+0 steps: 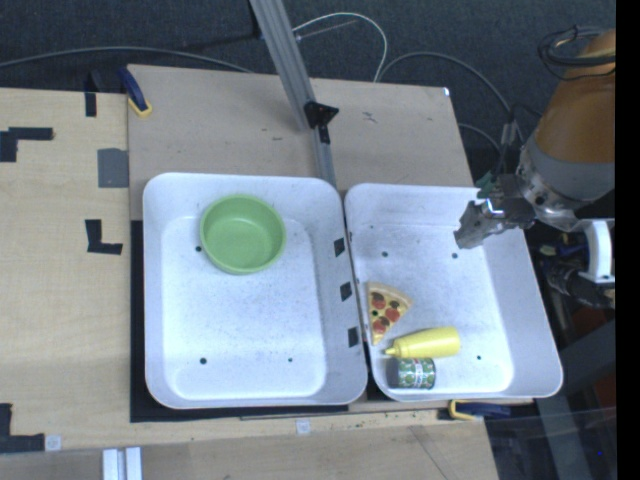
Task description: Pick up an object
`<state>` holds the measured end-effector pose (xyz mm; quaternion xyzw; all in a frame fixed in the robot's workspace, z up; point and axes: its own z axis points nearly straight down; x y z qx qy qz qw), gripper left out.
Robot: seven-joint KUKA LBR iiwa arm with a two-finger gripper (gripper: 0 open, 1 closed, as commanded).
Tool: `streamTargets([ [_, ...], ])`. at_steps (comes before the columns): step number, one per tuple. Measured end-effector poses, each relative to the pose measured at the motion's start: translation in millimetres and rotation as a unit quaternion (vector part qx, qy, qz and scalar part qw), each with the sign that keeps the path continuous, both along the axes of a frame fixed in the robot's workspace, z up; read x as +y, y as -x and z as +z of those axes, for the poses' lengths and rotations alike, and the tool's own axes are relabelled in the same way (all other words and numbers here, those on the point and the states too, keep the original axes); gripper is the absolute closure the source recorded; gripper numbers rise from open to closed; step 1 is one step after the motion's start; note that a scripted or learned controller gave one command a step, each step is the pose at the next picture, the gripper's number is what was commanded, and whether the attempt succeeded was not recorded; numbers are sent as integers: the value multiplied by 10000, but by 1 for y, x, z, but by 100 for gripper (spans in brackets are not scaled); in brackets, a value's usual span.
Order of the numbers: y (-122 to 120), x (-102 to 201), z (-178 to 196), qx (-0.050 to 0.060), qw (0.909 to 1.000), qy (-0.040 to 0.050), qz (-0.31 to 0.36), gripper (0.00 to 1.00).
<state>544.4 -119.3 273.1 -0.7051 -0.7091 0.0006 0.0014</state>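
Right bin (pixel 500 268) holds mustard bottle (pixel 424 344); tool (pixel 470 228) above.

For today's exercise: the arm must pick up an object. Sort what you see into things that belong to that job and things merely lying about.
Belongs to the job:
gripper, over the right bin
pizza slice
yellow bottle
small can
green bowl in the left bin

Just lying about:
blue clamp
metal pole
cables

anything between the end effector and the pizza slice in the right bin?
Nothing. In the camera view, bare speckled bin floor runs from the end effector down-left to the pizza slice; the yellow mustard bottle lies beyond the slice.
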Motion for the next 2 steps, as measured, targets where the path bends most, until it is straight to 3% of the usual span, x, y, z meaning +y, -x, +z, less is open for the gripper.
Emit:
streamTargets([
  [2,16,106,-34,7,10000,-3,6,100],
])
